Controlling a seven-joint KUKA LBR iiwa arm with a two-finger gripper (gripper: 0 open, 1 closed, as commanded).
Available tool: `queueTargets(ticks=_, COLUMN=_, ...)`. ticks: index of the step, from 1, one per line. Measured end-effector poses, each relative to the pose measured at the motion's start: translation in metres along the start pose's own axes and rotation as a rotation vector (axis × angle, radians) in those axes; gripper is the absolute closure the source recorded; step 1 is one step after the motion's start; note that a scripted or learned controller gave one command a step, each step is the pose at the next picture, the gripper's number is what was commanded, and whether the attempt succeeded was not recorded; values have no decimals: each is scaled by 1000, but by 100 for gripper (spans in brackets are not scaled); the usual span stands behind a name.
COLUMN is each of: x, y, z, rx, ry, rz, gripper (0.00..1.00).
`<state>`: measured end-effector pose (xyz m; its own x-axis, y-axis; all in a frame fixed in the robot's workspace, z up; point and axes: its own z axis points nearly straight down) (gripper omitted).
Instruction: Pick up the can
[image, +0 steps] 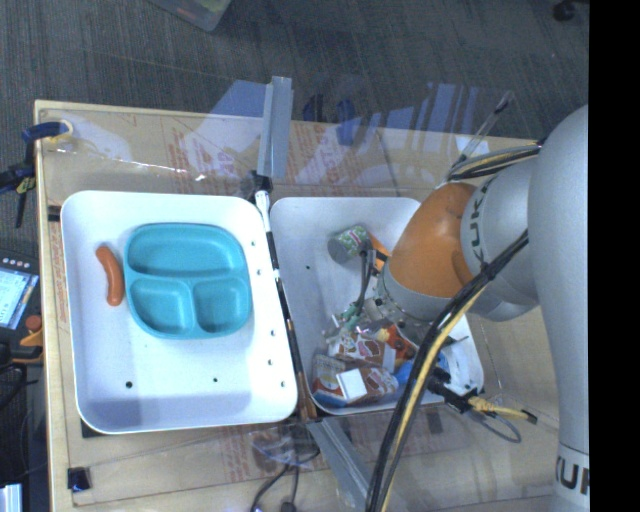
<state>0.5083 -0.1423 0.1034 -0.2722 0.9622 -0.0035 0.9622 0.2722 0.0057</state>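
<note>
A small green-and-silver metal can (349, 242) lies on its side at the right white bin's (300, 300) far end. Light, stiff, slippery, it probably wants gripping across its rounded body.

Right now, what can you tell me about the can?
The can lies on its side near the far end of the right bin, its grey end facing the camera and a greenish label round its body. It looks like metal. The arm hangs just beside it, and clutter lies nearer the camera.
</note>
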Motion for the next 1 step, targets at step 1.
queueTargets(ticks=1, x=90, y=-8, z=-110, rx=10, ry=5, rz=84, gripper=100)
